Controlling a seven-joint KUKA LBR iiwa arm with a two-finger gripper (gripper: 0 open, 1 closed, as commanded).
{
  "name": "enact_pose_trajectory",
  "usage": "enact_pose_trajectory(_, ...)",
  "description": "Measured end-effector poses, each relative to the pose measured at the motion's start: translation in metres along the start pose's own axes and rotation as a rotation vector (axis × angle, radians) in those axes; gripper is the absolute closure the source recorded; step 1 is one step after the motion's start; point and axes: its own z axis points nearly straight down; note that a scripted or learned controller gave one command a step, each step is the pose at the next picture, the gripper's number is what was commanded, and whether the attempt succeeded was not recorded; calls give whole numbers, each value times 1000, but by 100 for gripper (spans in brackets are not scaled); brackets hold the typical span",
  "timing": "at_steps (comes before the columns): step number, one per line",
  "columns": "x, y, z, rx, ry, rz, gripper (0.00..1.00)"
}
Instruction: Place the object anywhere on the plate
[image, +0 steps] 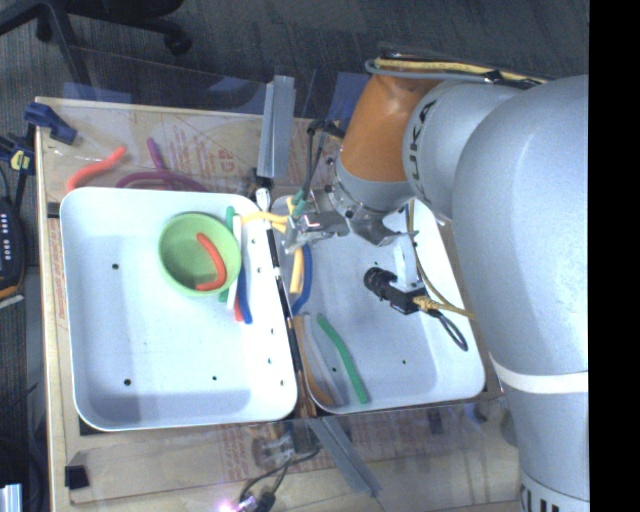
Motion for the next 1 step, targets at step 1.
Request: enact_pose_trajectory(1, 0, 0, 0, -1, 0, 0, 0)
